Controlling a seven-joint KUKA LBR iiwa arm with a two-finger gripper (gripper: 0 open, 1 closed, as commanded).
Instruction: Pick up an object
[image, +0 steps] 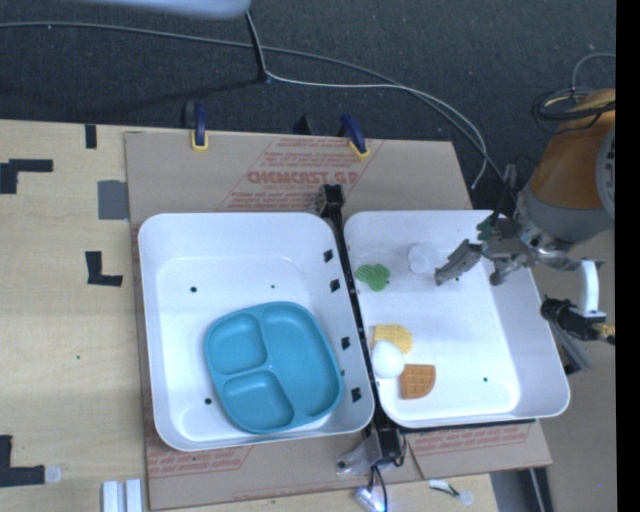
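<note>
The right bin (500, 400) holds a green leafy piece (373, 276), a pale round lid-like item (421, 259), a yellow ridged piece (393, 336), a white egg-like ball (387, 359) and an orange waffle piece (417, 381). My gripper (478, 262) hangs over the right bin's upper right part, just right of the pale round item, its two fingers spread apart and open with nothing between them. The grey arm with its orange band (570, 170) comes in from the right.
The left bin (170, 250) holds a blue divided plate (272, 365). A black divider (345, 290) runs between the bins. Both bins rest on cardboard (290, 170) held by two blue-yellow clamps. A cable crosses the dark floor behind.
</note>
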